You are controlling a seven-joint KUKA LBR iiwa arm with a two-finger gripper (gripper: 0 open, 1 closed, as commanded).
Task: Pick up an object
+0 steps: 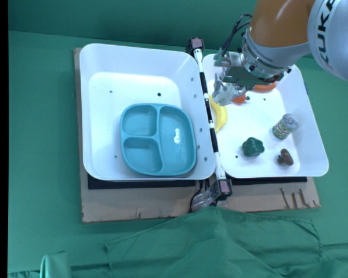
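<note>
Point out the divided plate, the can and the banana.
Plate [158, 139]: camera view, on the ridge between its compartments.
Can [285, 126]: camera view, on its labelled side.
Banana [220, 118]: camera view, on its yellow middle, below the gripper [221, 94].

- Lighting: bright and even across the bench, with a cool green-blue cast.
- Glare: a small white highlight sits on the blue plate [158, 138]; a broad sheen lies on the orange band of the arm [290, 7].
- Shadows: soft and short beneath the gripper [227, 91] and beside the small items in the right bin [304, 155].
- Sharpness: moderate throughout; fine detail on the small items is soft.
- White bins read near overexposed; the left bin [104, 68] shows little surface texture.
</note>
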